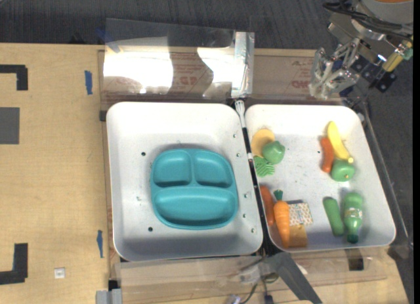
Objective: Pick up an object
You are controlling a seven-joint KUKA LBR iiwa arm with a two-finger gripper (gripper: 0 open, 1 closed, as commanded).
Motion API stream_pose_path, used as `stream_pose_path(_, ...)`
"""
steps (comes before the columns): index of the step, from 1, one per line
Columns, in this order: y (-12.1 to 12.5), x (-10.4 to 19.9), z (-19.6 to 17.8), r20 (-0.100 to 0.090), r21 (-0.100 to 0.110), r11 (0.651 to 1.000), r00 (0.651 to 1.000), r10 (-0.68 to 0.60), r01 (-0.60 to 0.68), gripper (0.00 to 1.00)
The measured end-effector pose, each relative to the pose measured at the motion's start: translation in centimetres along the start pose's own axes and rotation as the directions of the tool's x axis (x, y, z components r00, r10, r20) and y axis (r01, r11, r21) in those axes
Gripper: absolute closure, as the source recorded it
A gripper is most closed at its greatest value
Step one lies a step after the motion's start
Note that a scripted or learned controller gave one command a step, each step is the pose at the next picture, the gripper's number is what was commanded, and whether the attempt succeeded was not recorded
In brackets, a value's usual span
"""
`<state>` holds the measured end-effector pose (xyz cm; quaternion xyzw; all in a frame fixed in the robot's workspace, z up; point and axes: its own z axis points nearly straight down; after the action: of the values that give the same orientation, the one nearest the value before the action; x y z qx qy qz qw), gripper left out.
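My gripper (328,76) hangs in the upper right of the frame, above the back rim of the right bin (379,184), its pale fingers pointing down and left over the cardboard strip behind the bins; nothing sits between them, and I cannot tell from this slant whether they are spread or closed. The orange band of my arm shows at the top right corner. Below me the right bin holds all the loose toy food. Near its upper right lies a yellow banana (337,140), touching an orange-red piece (326,154) on its left and a small green fruit (342,171) at its lower end. Toward the bin's upper left sits a yellow-orange piece (261,138), with a green pepper-like piece (273,152) against it and a light green ridged piece (263,167) just below. Along the lower left lies an orange carrot (281,215) with a green top, beside a speckled block (300,215). At the lower right a dark green cucumber (333,216) lies next to a green bottle (353,215). The left bin (125,132) carries a teal divided plate (193,186) in its middle, with three compartments.
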<state>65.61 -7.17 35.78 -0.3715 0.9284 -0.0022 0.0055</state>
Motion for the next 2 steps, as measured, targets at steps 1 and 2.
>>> stream_pose_path(1, 1.7, -3.1, 6.7, -0.006, -0.013, 0.999, 0.999, -0.041, 0.041, 1.0)
stream_pose_path(2, 7.2, -8.4, 5.7, 0.001, -0.006, 0.993, 0.993, -0.121, 0.121, 1.0)
